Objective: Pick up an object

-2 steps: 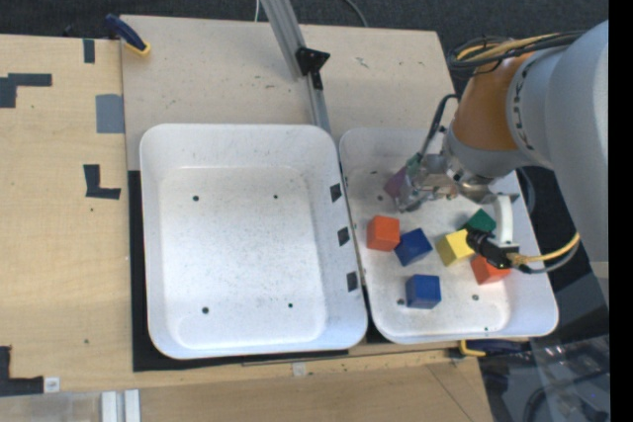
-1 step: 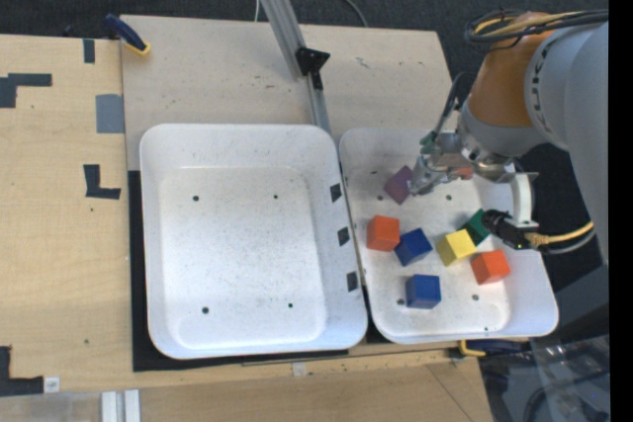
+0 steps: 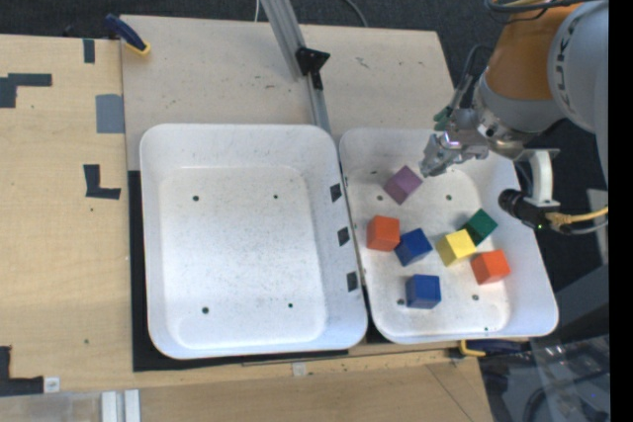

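Note:
The right bin (image 3: 524, 311) holds several coloured cubes: a purple one (image 3: 403, 183), an orange one (image 3: 384, 233), two blue ones (image 3: 413, 245) (image 3: 423, 291), a yellow one (image 3: 458, 245), a green one (image 3: 482, 225) and another orange one (image 3: 490, 266). My gripper (image 3: 436, 160) hangs over the bin's upper part, just right of and above the purple cube. Nothing shows between its fingers.
The left bin (image 3: 158, 212) lies beside the right one, with a row of dark clips along the shared rim. A slanted metal rail (image 3: 282, 5) runs down to the gap between the bins. The grey arm with its orange band (image 3: 524, 64) enters from the right.

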`<state>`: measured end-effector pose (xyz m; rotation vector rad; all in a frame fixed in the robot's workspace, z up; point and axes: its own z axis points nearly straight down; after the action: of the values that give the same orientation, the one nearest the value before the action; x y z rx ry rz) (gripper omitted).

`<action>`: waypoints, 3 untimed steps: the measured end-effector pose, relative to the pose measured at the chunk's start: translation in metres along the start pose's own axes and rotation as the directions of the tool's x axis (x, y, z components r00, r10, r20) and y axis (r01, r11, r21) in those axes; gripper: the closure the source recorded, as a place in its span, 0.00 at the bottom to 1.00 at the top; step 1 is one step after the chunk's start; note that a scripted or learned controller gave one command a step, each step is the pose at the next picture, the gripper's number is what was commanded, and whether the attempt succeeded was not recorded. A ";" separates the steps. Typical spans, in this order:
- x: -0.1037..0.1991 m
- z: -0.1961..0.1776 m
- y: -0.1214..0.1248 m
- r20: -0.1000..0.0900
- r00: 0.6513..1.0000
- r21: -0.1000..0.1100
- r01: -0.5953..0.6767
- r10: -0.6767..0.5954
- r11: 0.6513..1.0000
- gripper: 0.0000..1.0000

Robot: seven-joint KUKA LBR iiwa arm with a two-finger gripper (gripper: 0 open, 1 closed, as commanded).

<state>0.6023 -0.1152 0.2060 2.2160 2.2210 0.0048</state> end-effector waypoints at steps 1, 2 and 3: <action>0.000 -0.025 0.001 0.000 1.000 0.003 -0.001 0.001 1.000 1.00; 0.045 -0.029 0.008 -0.002 1.000 0.005 0.003 -0.003 1.000 1.00; 0.101 -0.018 0.018 -0.002 1.000 0.007 0.004 -0.004 1.000 1.00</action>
<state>0.6200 -0.0138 0.2243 2.2154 2.2299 -0.0005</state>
